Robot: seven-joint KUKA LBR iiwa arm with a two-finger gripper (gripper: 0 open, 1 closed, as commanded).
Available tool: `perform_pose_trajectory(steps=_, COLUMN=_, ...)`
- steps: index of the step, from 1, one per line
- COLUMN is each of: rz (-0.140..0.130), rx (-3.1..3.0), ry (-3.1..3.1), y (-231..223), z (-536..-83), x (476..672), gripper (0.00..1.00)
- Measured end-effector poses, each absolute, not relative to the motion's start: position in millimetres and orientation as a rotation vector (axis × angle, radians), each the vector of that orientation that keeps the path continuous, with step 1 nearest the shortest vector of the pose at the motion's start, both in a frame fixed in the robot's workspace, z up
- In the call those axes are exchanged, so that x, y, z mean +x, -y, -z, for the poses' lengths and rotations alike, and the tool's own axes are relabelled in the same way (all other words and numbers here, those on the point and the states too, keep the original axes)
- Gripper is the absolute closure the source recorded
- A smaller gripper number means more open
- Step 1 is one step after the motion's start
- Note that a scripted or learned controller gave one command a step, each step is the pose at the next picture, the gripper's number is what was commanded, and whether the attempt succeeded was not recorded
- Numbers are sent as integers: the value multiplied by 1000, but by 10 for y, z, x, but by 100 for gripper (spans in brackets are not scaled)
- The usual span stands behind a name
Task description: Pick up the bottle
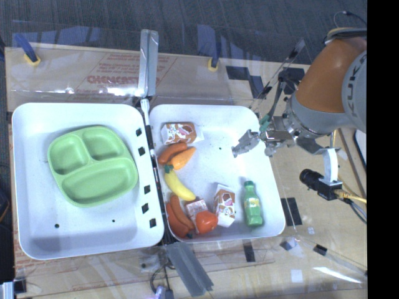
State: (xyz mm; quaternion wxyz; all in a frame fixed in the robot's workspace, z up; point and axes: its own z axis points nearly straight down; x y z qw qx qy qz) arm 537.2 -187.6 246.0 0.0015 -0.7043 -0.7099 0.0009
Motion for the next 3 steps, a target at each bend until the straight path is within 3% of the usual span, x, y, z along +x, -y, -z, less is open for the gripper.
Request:
perform_pose_trajectory(steps=1, rz=-3, rx=-2226, ry=2212, y=2041, z=-1367, x=4759, gripper=0)
perform_pose_trajectory(steps=2, rz=-4, rx=-2219, ry=2220, y=2039, z=-1468, x=4769, gripper=100)
perform_pose_trajectory(steps=3, rz=0, rx=-2374, ry=2057, y=1726, z=-2691, x=4961, gripper=100)
